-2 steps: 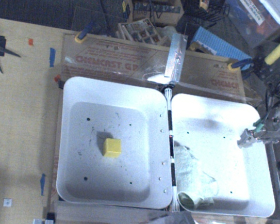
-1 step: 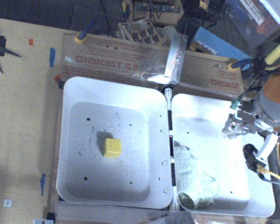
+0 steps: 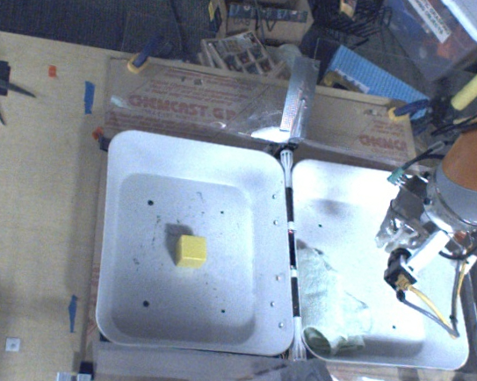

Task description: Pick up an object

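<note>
Rolled pale cloth (image 3: 330,307) lies closest to me, slumped along the front-left of the right bin (image 3: 358,192), its open roll end against the front wall and its upper end touching the divider between the bins. It looks soft and loosely wound, greenish-white, barely standing out from the white floor.

From where I stand, the gripper (image 3: 395,228) hangs over the same bin, to the right of the cloth and apart from it. Whether the claw is spread or closed I cannot tell, but nothing is visibly held.

The risk, as I judge it, is a descent onto bare floor beside the cloth. A pinch that catches only one loose layer could also let the roll unwind and slip free. Its nearness to the walls could foul the claw too.

The yellow block (image 3: 192,251) sits alone in the middle of the left bin (image 3: 224,170), small, crisp-edged and well away from the arm.
</note>
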